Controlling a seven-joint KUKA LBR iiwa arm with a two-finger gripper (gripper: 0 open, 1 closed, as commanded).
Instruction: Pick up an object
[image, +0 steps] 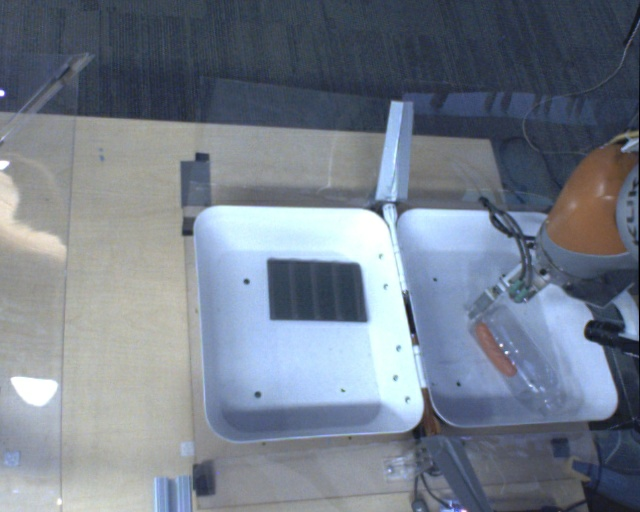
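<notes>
In the right bin (440, 260) lies a slim orange-red object (497, 350), slanted, next to a clear plastic item (533, 375) that stretches toward the bin's near right corner. My gripper (503, 300) reaches in from the right and hangs low over the bin, just above the upper end of the orange-red object. Behind it rises the grey wrist with its orange band (595, 205). Whether the gripper touches either object is unclear.
The left bin (225, 330) holds a dark ridged rectangular pad (316, 290) at its middle. A raised divider (405, 300) separates the two bins. Cables (505, 225) trail along the wrist. Wooden bench top spreads to the left.
</notes>
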